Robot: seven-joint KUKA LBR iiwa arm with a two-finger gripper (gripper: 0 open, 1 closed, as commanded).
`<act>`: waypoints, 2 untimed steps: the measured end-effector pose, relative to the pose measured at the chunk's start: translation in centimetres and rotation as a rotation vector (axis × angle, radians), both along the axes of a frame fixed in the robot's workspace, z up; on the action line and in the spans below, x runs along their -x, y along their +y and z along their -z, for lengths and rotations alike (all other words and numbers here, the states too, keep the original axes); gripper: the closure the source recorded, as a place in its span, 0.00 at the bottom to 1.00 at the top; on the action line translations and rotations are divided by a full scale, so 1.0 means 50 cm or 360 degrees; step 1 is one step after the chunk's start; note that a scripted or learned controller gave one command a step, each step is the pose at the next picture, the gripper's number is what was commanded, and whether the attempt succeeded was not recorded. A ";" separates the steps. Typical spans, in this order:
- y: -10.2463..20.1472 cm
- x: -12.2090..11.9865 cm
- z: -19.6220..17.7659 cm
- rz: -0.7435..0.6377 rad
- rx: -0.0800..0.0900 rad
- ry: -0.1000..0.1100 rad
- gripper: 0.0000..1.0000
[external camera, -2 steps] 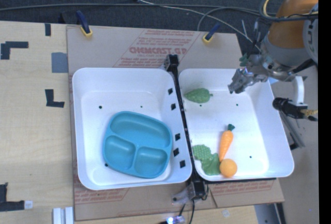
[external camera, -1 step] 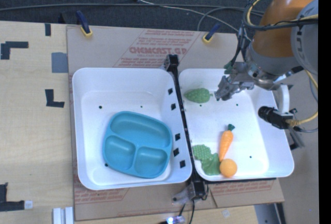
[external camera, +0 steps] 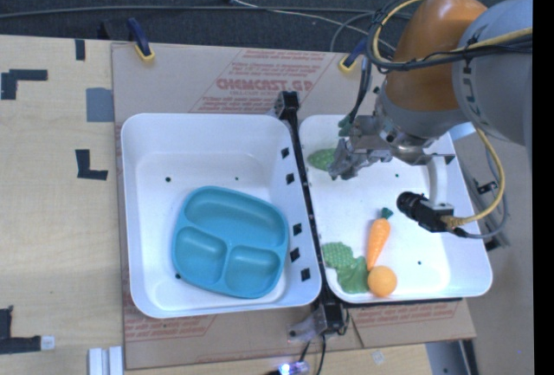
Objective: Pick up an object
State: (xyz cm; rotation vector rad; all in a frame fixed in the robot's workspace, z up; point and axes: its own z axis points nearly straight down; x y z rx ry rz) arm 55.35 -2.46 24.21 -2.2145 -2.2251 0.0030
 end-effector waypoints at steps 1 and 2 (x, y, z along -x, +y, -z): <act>0.111 0.055 0.016 0.0001 0.0000 0.0002 1.00; 0.214 0.092 0.009 -0.0003 -0.0002 0.0000 1.00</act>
